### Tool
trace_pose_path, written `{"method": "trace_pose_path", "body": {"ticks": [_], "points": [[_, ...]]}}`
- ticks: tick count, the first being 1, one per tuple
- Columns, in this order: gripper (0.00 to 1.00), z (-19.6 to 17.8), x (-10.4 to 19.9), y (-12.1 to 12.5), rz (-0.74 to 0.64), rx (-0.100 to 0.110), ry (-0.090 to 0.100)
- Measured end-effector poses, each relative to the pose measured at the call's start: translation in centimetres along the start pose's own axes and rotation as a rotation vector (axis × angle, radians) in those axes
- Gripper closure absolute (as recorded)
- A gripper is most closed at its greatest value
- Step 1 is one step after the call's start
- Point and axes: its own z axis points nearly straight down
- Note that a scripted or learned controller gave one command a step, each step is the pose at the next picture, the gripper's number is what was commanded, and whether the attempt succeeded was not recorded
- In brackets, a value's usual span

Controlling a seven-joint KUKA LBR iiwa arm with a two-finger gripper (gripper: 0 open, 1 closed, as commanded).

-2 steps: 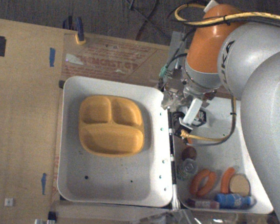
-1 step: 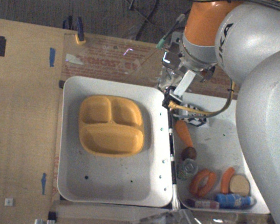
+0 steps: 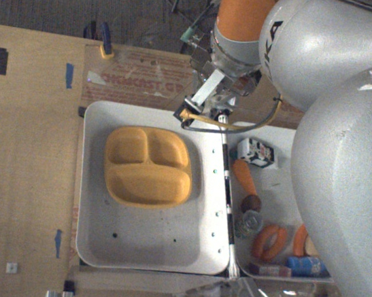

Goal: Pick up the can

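A blue can (image 3: 307, 266) lies on its side at the near edge of the right bin (image 3: 274, 181), partly under the arm. My gripper (image 3: 224, 110) hangs over the far rim where the two bins meet, well away from the can, and nothing shows held in it. The large grey arm covers the right half of that bin.
The left bin (image 3: 94, 166) holds a yellow divided plate (image 3: 148, 166). The right bin also holds a white and black carton (image 3: 257, 151), an orange carrot (image 3: 243, 176), a brown lump (image 3: 252, 203), a clear cup (image 3: 251, 221), a red ring (image 3: 268, 242) and a pink bar (image 3: 269, 269).
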Motion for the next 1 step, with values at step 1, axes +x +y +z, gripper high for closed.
{"method": "trace_pose_path", "body": {"ticks": [1], "points": [[1.00,0.26,1.87,-4.58,0.267,0.006,-0.004]]}}
